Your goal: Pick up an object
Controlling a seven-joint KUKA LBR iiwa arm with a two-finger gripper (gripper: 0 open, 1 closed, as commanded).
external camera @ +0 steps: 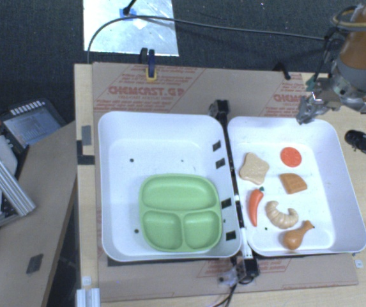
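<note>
The right bin [339,171] holds several toy foods: a slice of bread [253,168], a red tomato slice [290,157], a brown wedge [293,183], a red chili pepper [255,206], a pale croissant [282,215] and a brown drumstick [295,236]. My gripper [307,112] hangs above the far edge of the right bin, up and to the right of the tomato slice. Nothing is seen held in it.
The left bin [115,146] holds a green divided plate [179,212] at its near right. A black clip [221,109] sits where the two bins meet at the back. Cables cross the dark floor behind the bench. A grey box [32,125] stands at the left.
</note>
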